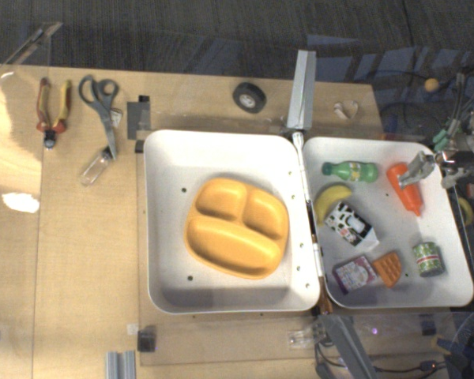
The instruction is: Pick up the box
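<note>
At right edge of the bench, over the far-right corner of the right bin, sits the gripper, grey fingers pointing left toward the orange carrot-like piece; can't tell if fingers are apart or together, too small & blurred, and nothing visible between them. Box, black-and-white cow pattern, lies tilted near the bin's left-centre, touching the near side of the banana, well apart from the gripper. Green bottle lies on its side at the bin's far-left part, just beyond the banana. Near side of the bin: purple packet w/ an orange waffle-like piece touching its right side; green can upright further right. Left bin holds a big yellow-orange lumpy moulded object about centre. On bench far-left of bins: red-handled pliers, scissors, and a black tape roll beyond the left bin's far edge. Metal bar stands at the far end between the two bins.
</note>
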Tool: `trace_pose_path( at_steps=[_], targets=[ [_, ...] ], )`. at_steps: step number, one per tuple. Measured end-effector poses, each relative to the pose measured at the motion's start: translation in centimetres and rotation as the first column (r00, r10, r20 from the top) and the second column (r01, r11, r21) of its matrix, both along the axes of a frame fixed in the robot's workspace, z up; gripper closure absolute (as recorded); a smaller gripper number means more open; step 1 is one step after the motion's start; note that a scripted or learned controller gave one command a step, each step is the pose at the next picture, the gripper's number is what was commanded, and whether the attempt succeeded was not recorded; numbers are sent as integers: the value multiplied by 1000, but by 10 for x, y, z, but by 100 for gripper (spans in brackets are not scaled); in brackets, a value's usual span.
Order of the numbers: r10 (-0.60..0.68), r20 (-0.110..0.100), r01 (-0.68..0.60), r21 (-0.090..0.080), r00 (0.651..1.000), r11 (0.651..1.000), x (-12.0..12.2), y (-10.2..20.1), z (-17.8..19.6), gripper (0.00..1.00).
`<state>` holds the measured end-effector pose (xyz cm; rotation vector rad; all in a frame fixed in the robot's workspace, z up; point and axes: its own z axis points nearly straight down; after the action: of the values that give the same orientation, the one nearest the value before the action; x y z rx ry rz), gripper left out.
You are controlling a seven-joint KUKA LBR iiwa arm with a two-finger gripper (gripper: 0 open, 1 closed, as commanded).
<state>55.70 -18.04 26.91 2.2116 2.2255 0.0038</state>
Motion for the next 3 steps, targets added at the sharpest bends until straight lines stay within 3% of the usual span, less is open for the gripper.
trace_pose_path(
  at_steps=[1, 2, 3],
  targets=[
    [36, -1, -36, 1, 999, 999, -16, 74, -66, 0],
    [255, 4, -255, -2, 967, 967, -31, 88, -160, 0],
    [147, 8, -147, -2, 989, 989, 11, 88, -180, 0]
  ],
)
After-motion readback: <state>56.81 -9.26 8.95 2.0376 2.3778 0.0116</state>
